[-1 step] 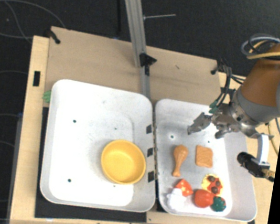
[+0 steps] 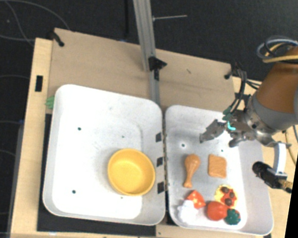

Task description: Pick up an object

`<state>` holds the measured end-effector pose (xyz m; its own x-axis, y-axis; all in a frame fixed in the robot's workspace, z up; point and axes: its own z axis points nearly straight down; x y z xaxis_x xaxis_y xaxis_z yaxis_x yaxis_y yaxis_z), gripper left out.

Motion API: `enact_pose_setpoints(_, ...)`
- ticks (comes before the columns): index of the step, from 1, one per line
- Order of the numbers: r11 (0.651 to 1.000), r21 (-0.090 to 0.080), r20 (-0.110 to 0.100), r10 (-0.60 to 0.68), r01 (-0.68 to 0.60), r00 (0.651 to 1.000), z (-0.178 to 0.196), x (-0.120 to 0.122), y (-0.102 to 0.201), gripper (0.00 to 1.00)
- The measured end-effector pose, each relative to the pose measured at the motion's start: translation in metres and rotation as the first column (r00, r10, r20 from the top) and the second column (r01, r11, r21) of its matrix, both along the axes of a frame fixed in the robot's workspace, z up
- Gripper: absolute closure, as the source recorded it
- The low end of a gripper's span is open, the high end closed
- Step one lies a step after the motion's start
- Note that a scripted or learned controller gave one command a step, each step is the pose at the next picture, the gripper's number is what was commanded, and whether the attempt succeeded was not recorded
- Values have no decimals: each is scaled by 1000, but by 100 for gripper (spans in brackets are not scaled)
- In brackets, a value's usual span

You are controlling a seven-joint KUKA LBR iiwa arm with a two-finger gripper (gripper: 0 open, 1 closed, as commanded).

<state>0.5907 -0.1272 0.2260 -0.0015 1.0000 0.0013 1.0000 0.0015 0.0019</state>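
Toast slice in right bin, below open, empty end effector

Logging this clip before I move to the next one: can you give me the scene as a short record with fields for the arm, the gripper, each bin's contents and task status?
arm: grey and orange arm reaching in from the right
gripper: two-finger gripper open, above the right white bin, holding nothing
left white bin: round yellow bowl
right bin contents: tan toy drumstick, orange-brown square toast piece, small cluster of toy foods at the front, including a red tomato-like piece
task status: nothing picked up yet
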Motion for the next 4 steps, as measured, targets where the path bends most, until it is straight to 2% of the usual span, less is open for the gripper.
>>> enact_pose_setpoints(1,1000,-4,-5,-3,3,1000,-42,-3,-1,0)
enact_pose_setpoints(2,1000,-3,-7,-4,4,1000,-106,-2,-1,0)
enact_pose_setpoints(3,1000,-4,-4,-5,5,1000,-126,-3,-3,0)
enact_pose_setpoints(4,1000,-2,1,-10,10,1000,-114,-1,-4,100)
